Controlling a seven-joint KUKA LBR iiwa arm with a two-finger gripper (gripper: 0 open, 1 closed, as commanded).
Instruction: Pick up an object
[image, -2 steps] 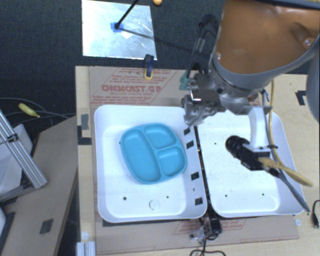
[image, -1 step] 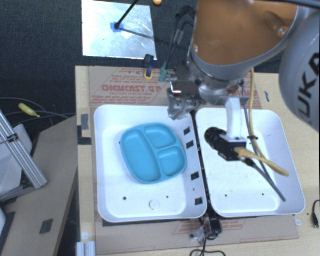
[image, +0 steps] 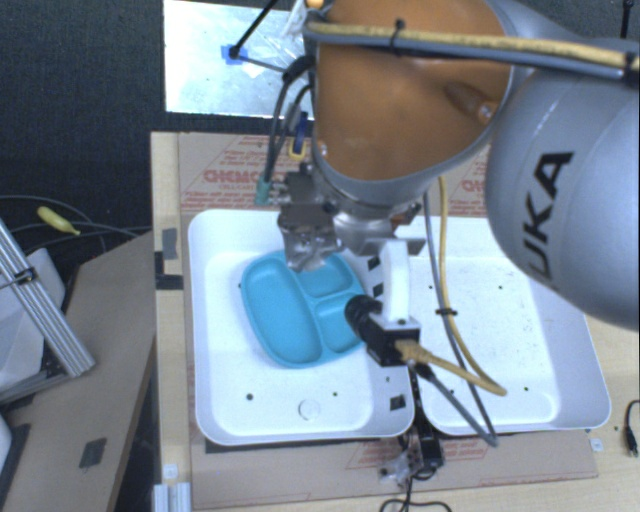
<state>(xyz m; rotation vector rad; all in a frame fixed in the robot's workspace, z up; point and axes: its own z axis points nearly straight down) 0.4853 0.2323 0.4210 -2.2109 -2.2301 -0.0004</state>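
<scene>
Where bins (image: 230, 400) sit – cardboard-lined bench (image: 215, 165), dark floor (image: 70, 90)

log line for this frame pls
arm: over left bin | gripper: low at far rim of blue divided tray | fingers: unclear | grasp: unconfirmed | right bin: untouched

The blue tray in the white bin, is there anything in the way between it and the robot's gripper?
Nothing visible is in the way. The gripper is right at the far edge of the blue tray, which lies flat in the left bin. No other thing lies between them. Whether the gripper touches the tray cannot be told.
</scene>
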